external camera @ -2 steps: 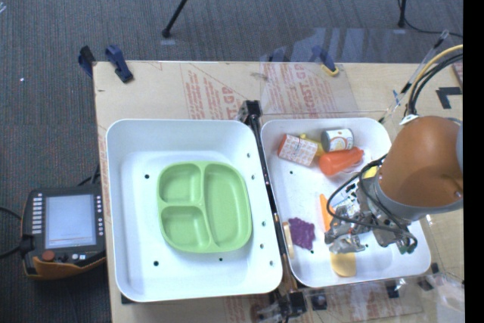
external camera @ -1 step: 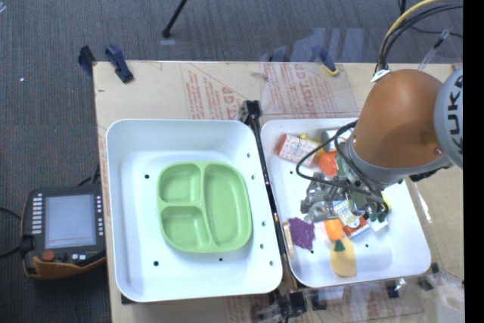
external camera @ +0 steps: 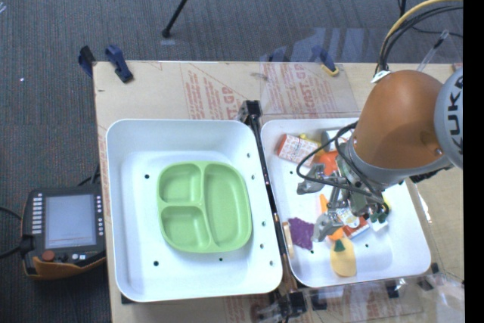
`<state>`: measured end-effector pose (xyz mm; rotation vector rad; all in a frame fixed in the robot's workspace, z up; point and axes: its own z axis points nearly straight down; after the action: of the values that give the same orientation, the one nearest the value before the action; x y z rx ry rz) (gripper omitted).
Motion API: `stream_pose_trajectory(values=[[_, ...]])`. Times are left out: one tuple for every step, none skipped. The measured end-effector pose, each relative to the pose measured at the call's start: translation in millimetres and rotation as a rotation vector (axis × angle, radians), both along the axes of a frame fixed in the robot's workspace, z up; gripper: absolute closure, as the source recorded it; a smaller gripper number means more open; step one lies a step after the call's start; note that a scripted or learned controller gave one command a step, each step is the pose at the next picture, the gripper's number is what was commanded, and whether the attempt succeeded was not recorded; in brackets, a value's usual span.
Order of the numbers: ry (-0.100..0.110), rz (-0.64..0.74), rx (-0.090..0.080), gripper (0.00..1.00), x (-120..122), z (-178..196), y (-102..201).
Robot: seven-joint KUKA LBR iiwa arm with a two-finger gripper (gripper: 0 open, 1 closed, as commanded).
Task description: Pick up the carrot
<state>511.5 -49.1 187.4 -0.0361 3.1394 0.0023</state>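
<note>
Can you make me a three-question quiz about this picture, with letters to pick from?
1. Where is the green plate?
A. in the left bin
B. in the right bin
C. on the floor

2. How many sections does the green plate have?
A. one
B. three
C. six

3. How is the gripper placed?
A. over the green plate
B. low over the toys in the right bin
C. raised above the bench edge

Answers:
1 A, the plate lies alone in the left bin.
2 B, ridges split it into two small sections and one long one.
3 B, the arm reaches down among the toys, near the carrot and the purple toy.
</note>
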Motion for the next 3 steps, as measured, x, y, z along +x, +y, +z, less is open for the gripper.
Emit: stream_pose_trajectory(values=[[0.015,-0.021,0.001,0.00,-2,-97,-33],[0.003,-0.015,0.001,1.00,2,-83,-30],[-0.007,-0.037,0.001,1.00,-29,3,12]])
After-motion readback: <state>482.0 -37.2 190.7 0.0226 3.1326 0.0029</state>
